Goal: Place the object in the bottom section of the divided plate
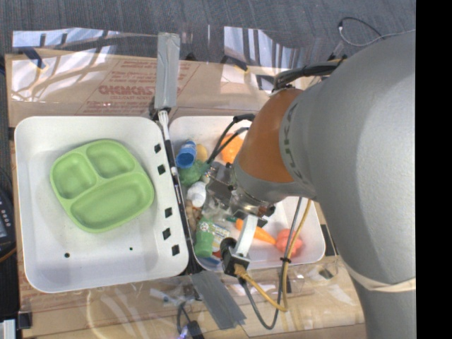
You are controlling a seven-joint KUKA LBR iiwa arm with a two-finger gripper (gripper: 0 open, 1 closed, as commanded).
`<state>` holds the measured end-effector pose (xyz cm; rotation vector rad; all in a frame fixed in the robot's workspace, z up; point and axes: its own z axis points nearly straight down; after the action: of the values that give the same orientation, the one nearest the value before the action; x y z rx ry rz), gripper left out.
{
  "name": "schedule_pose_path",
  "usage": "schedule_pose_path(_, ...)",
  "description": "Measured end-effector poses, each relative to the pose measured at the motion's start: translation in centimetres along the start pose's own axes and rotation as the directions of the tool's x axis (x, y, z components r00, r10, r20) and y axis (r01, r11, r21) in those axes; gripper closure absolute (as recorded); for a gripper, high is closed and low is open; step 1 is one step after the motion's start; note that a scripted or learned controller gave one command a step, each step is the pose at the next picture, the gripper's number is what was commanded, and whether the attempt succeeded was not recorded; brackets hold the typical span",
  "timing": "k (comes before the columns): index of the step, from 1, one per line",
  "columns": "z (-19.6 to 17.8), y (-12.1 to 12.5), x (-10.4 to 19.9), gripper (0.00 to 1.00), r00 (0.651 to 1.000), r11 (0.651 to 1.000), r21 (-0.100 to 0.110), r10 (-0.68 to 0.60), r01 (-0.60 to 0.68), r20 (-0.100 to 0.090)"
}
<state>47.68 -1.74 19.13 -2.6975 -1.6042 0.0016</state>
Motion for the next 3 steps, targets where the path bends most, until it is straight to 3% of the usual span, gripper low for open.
schedule_pose_path(1, -6.8, 6.7, 2.5, 1.0, 0.993, 0.993, 0.001, 0.119, -0.119, 0.003)
schedule_pose_path(2, -10.4, 4.9, 2.8, 1.0, 0.936, 0.936, -0.001, 0.352, -0.352, 0.002)
schedule_pose_path(3, -9.1, 1.3, 1.3, 1.0, 0.823, 0.823, 0.002, 0.567, -0.567, 0.005)
